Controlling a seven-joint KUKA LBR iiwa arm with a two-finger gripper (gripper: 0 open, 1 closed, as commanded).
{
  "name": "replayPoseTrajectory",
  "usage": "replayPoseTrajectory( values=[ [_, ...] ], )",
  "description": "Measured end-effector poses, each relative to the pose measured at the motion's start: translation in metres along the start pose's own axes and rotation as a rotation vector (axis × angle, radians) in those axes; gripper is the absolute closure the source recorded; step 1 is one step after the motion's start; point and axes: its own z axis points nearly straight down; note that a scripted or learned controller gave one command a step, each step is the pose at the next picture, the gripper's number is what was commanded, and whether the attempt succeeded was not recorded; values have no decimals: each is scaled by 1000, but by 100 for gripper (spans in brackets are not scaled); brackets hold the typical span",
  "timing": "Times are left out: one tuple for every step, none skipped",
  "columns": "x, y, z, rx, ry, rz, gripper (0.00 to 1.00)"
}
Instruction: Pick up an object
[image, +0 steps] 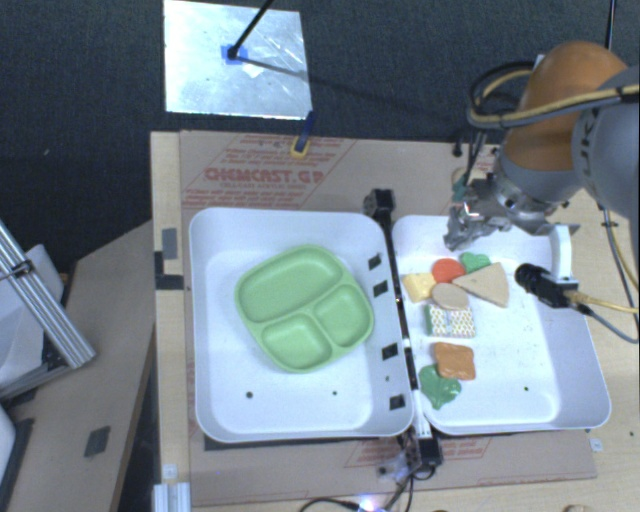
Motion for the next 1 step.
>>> replayPoseTrajectory(
  values=[
    [-11, -9, -9, 1, 0, 6, 100]
  ],
)
